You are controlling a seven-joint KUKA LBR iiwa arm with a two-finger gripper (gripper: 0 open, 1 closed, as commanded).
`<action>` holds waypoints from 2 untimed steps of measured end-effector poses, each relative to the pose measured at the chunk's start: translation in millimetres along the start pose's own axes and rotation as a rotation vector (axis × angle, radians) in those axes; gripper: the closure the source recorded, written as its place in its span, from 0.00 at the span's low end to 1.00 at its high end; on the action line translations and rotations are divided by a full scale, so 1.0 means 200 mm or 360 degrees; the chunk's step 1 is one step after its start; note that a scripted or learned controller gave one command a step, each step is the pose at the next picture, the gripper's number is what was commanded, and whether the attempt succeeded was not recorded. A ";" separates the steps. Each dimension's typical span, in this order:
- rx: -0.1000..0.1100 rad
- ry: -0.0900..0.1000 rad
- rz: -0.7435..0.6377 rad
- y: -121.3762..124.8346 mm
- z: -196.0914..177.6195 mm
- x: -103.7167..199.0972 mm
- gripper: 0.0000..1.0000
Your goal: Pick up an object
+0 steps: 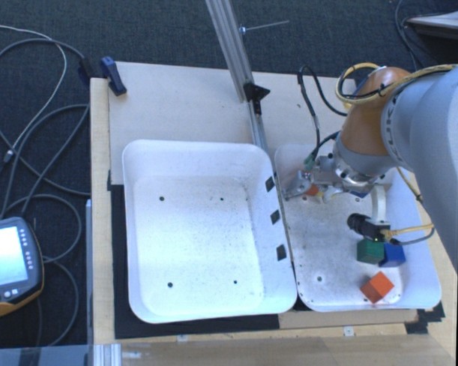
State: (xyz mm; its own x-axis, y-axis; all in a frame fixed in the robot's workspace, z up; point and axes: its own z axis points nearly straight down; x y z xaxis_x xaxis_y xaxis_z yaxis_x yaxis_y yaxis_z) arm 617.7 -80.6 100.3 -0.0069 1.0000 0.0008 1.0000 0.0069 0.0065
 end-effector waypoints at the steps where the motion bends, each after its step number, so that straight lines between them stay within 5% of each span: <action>1: 0.0069 0.0004 0.0019 0.16 0.02 -0.05 0.00; 2: 0.0063 0.0002 0.0016 0.16 -0.03 -0.05 1.00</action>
